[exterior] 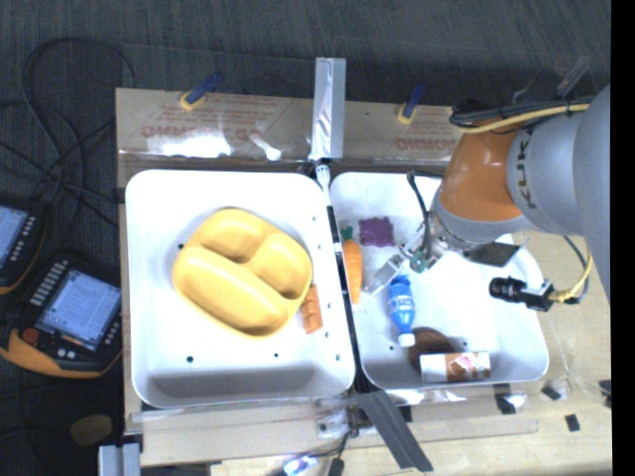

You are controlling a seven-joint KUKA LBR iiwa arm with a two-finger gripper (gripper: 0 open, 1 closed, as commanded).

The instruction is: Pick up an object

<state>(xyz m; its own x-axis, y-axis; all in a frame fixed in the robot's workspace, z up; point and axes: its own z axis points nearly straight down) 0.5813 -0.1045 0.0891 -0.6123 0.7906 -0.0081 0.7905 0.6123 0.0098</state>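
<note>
In the right bin [526,350] lie an orange carrot [352,268] against the left wall, a purple block [375,231], a blue bottle [400,305] with a white cap, a brown lump [432,340] and a white tube [456,366] with a red label. The gripper [390,271] reaches down from the orange-banded wrist [478,181]. It sits low in the bin, between the purple block and the blue bottle and just right of the carrot. Nothing visibly sits in its grasp.
The left bin [159,365] holds a large yellow bread-shaped object [241,269] and a small orange piece [312,310] by the divider. A black cable with a connector [516,289] hangs over the right bin. Handheld controllers [60,310] lie left of the bench.
</note>
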